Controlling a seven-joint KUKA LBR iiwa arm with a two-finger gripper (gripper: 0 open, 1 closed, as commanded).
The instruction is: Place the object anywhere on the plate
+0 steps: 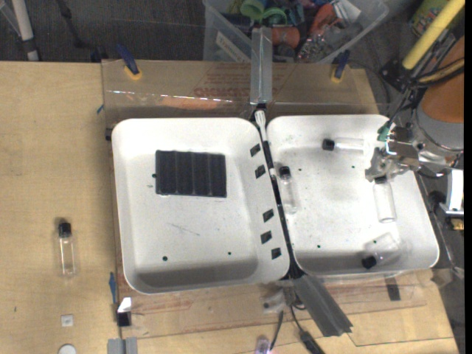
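A wooden bench (51, 139) is seen from above, bearing two shallow white bins side by side, with a clear tub of coloured items (295, 9) behind them. In the left bin (147, 264) a dark ribbed plate (191, 173) lies flat, toward the far side. The right bin (310, 234) holds several clear vials with black caps: one near the far wall (343, 144), one against the divider (285, 186), one at the near right corner (381, 251). Another vial (66, 248) lies on the bench, well left of the bins. A clear, capless-looking vial (385, 201) is seen just below the gripper (383, 167) at the right bin's right side. Whether it is touched or grasped cannot be told, nor can the state of the jaws be made out.
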